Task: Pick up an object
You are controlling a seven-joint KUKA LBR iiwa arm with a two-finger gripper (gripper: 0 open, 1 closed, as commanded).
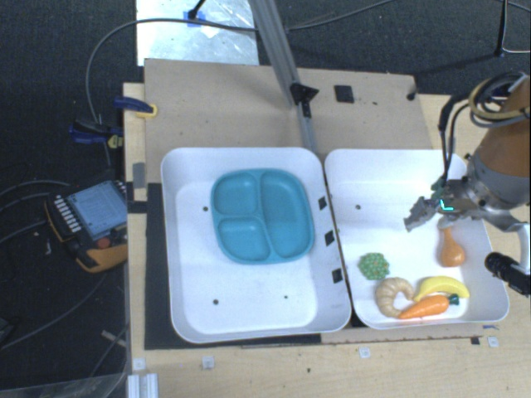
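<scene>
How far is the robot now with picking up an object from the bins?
Done: the arm has reached over the right bin, with the gripper above its floor. In hand: nothing visible between the fingers. Left: the whole grasp and lift. The chicken drumstick, banana, carrot, croissant and broccoli all lie in that bin; the blue divided plate sits in the left bin.

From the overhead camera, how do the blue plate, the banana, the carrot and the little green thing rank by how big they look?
Largest to smallest as they look:
1. Blue divided plate, by far.
2. Banana and carrot: too alike to separate, and they overlap.
3. Green bumpy ball, smallest.
</scene>
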